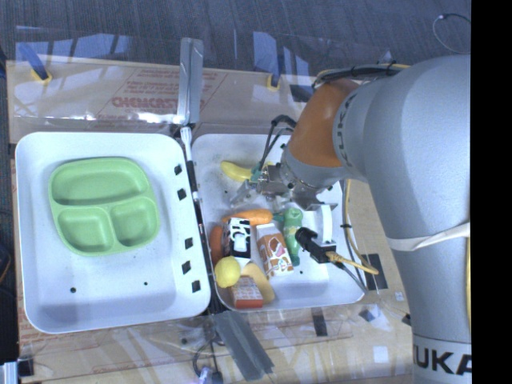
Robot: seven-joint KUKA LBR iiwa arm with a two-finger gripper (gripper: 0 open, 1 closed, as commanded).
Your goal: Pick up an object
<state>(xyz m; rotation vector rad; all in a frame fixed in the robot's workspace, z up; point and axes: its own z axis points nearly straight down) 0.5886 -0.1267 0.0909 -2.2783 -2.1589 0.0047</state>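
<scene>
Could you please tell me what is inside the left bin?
The left bin holds a green divided tray, its three compartments bare. Whatever lies under the tray is covered.

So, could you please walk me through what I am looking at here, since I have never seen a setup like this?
This is one picture from a fixed camera above a bench, looking down at a slant. The big grey machine with the orange band is a robot arm, reaching in from the right. Its job is to pick up an object.

Two shallow white bins sit side by side. The left bin holds a green divided plate. The right bin holds a pile of small toy-like items, among them a yellow banana, a lemon, a carrot and a small carton.

The arm's wrist hangs over the right bin, above the pile. Its gripper is hidden beneath the wrist, so I cannot tell whether anything is held.
</scene>
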